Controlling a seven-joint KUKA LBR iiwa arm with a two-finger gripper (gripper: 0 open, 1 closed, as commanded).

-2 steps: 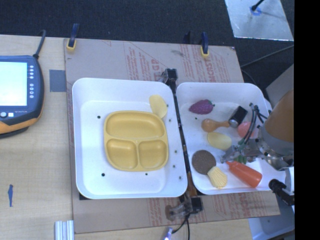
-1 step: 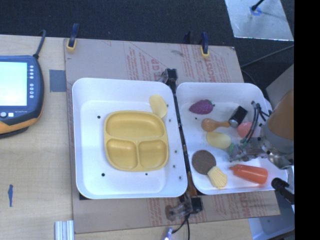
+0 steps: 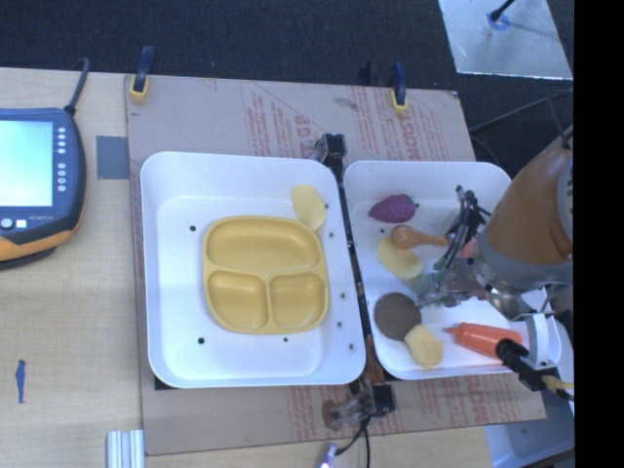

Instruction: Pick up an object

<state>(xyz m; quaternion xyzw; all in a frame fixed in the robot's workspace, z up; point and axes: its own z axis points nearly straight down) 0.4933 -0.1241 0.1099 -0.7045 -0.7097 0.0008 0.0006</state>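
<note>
The right bin (image 3: 487, 175) holds several toy foods: a purple piece (image 3: 392, 207), a tan spoon-shaped piece (image 3: 414, 236), a pale yellow piece (image 3: 398, 258), a brown round disc (image 3: 396, 314), a ridged yellow piece (image 3: 424, 345) and an orange carrot-like piece (image 3: 485, 338). My gripper (image 3: 436, 286) reaches down into this bin from the right. It is just right of the pale yellow piece and above the brown disc. I see nothing clearly held in it.
The left bin (image 3: 166, 261) carries a yellow divided tray (image 3: 265, 273) with a pale yellow chip (image 3: 309, 206) at its upper right corner. A handheld control pendant (image 3: 34, 178) lies on the bench at far left. Clamps (image 3: 398, 86) hold the cardboard's far edge.
</note>
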